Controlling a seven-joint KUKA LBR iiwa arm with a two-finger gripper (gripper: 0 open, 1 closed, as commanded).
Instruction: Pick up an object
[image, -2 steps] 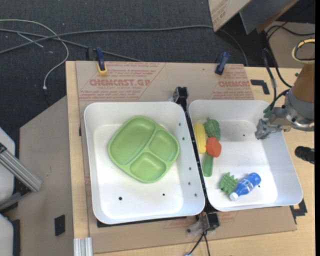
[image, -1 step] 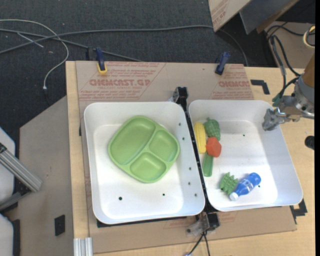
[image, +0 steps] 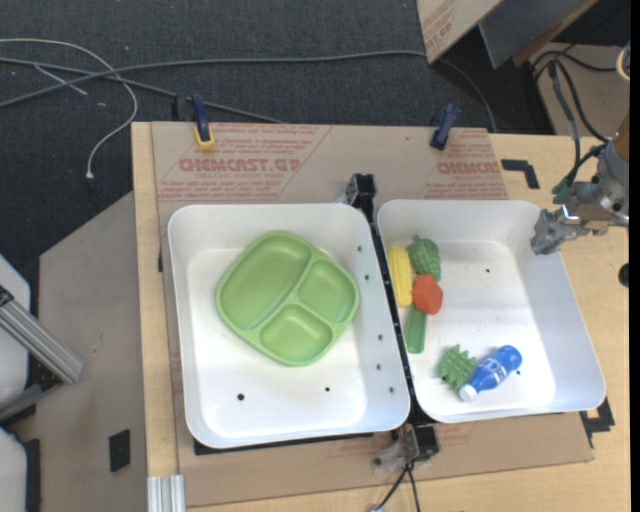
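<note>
The right bin (image: 560, 300) holds a yellow corn cob (image: 400, 275), a green bumpy vegetable (image: 425, 257), a red tomato-like piece (image: 427, 295), a dark green cucumber (image: 415, 330), a small spiky green toy (image: 456, 366) and a blue bottle (image: 492, 371). My gripper (image: 553, 230) hangs at the bin's upper right rim, well right of the toys, with nothing visible between its fingers.
The left bin (image: 200, 390) holds a green divided plate (image: 288, 297). Blue clamps (image: 203, 120) (image: 445, 126) pin the cardboard sheet at the back. Cables lie on the dark floor beyond the bench.
</note>
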